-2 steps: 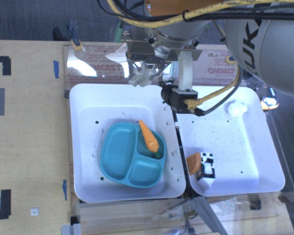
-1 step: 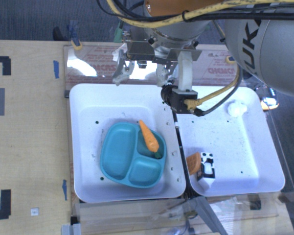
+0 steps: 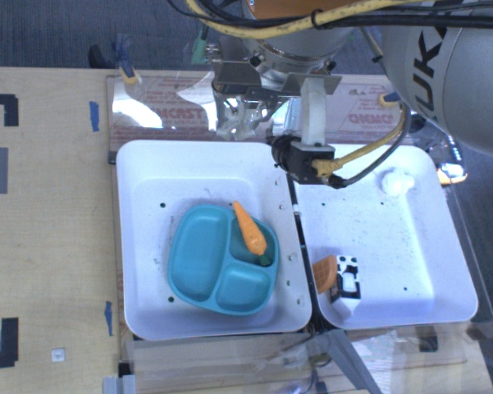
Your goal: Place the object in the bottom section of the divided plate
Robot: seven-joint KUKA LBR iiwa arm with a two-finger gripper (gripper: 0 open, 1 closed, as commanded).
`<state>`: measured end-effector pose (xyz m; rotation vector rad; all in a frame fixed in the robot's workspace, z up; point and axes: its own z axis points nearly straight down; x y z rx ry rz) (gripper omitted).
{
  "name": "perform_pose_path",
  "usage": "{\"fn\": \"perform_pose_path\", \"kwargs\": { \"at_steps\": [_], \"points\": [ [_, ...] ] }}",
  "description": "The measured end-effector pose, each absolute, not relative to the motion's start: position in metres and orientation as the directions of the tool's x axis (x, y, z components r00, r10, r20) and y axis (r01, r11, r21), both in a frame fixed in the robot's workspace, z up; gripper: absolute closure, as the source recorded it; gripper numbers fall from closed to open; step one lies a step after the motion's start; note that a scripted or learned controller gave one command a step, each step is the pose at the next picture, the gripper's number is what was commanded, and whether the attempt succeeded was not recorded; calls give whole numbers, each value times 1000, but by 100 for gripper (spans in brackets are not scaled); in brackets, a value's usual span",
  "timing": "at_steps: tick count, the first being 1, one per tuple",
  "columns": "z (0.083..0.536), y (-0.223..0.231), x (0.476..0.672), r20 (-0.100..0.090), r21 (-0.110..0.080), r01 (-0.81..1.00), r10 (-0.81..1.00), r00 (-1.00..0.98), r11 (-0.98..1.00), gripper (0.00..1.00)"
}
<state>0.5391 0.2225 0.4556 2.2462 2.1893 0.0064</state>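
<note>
The pale wooden tabletop — marked with black squares and short strips of blue tape — carries 2 shallow white bins side by side, the left bin touching the right bin along their inner rims.

Pale wooden bench with blue tape marks, dark floor behind.

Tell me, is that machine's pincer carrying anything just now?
Nothing seems held. The pincer hangs above the bins' far edge, while the carrot lies on the blue divided plate, apart from it.
</note>
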Motion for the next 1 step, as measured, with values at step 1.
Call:
{"fn": "perform_pose_path", "kwargs": {
  "at_steps": [1],
  "points": [
    [455, 223, 539, -1, 5, 1000, 1000, 25, -25, 0]
  ]
}}
